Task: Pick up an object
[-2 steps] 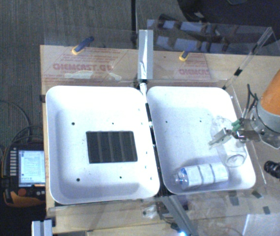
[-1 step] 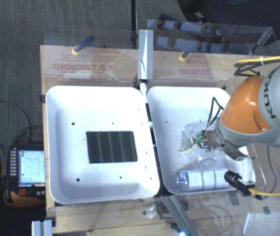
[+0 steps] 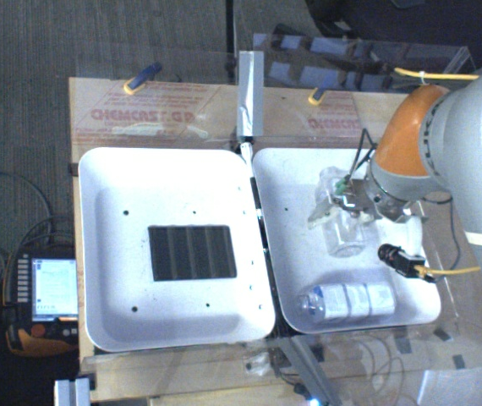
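Hand sits low in the right bin at frame right, over a clear cup; grip state indeterminate; next: verify capture, then lift.

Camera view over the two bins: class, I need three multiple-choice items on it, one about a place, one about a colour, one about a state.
1. Where does the plastic bottle lie?
A. In the left bin
B. In the right bin, near its front edge
C. On the floor

2. What colour is the rectangular pad in the left bin?
A. Dark grey to black
B. Yellow
C. Red

3. How is the bottle positioned?
A. Standing upright
B. On its side
C. Hanging from the arm

Answers:
1. B: it rests along the front wall of the right bin.
2. A: the pad is a dark ribbed rectangle against the white bin.
3. B: its length runs flat across the bin floor, apart from the end effector, which is over a clear plastic item.
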